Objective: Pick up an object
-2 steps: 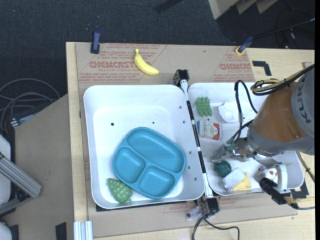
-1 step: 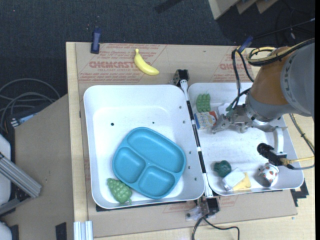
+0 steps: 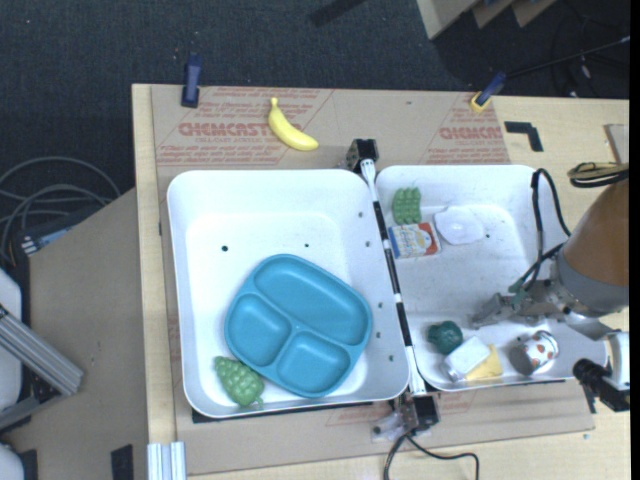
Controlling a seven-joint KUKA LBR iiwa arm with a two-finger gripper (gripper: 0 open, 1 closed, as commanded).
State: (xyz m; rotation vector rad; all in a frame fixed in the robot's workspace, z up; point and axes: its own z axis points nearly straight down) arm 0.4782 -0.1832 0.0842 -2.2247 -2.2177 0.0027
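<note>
Objects in right bin: a dark green round item (image 3: 446,335) near the front-left, a white and yellow block (image 3: 474,360) just in front of it at the bin's front wall, and a small round white piece with red marks (image 3: 537,353) to the right of the block.
Rear of right bin: a green bumpy item (image 3: 406,206) in the back-left corner, a white carton with a red and blue label (image 3: 413,239) just in front of it, and a pale clear lump (image 3: 459,226) beside the carton.
Tool: the tool (image 3: 505,306) reaches in from the right over the right bin's front half — I cannot tell how far its fingers are parted, and nothing shows between them.
Arm: grey wrist with an orange band (image 3: 603,240) at the right edge; a black cable loops above it.
Right bin: shallow, white (image 3: 470,178), touching the left bin along a dark seam.
Left bin: white (image 3: 200,218), holding a blue three-compartment plate (image 3: 296,324) toward the front and a green bumpy toy (image 3: 239,380) at the front-left corner, just beside the plate.
Tabletop: brown printed cardboard (image 3: 230,128) under both bins — a yellow banana (image 3: 288,129) lies on it behind the left bin.
</note>
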